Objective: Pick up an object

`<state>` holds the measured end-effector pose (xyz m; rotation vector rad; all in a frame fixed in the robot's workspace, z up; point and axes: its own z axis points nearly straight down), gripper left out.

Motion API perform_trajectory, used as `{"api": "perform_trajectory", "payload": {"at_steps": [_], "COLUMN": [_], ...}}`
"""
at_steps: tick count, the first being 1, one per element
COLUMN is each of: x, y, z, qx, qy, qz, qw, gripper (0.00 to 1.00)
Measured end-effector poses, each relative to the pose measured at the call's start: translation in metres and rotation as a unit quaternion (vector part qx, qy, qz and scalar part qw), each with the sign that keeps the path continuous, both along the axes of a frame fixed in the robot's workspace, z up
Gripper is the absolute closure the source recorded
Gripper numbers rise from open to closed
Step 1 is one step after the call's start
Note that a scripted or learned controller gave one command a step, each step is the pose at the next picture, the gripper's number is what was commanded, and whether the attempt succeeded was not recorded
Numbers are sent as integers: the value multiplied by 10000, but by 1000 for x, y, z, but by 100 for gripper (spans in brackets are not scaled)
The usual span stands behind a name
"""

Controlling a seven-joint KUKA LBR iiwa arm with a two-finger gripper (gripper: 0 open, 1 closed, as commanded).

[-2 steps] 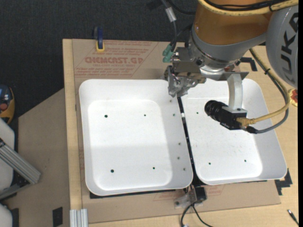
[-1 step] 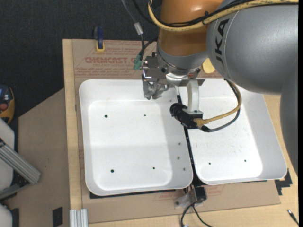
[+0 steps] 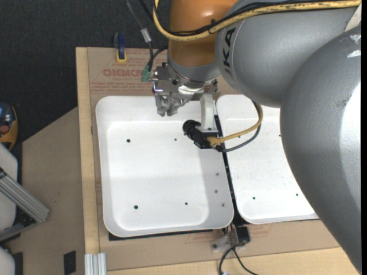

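Note:
My gripper hangs from the orange wrist over the far part of the left white bin, close to its back wall and a little right of centre. The bin floor around it shows plain white with a few small black dots. A black cable fitting on the arm sits just right of and nearer than the gripper. The big grey arm covers the space behind and to the right.
The right bin lies partly under the arm. Both bins rest on a brown cardboard sheet. A blue clamp stands at the sheet's back left corner. An aluminium bar lies off the bench at the left.

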<state>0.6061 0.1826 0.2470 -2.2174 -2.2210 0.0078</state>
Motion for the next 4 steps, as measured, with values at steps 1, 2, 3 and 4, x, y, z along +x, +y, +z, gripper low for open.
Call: {"api": "perform_trajectory", "payload": {"at_steps": [1, 2, 3, 4], "x": [-23, -18, 13, -6], "y": [-29, 46, -21, -128], "z": [47, -40, 52, 82], "qx": [9, 6, 5, -13], "qy": [-49, 20, -84, -45], "qz": [-21, 25, -42, -66], "qw": [10000, 10000, 10000, 10000], "gripper": [100, 100, 100, 100]}}
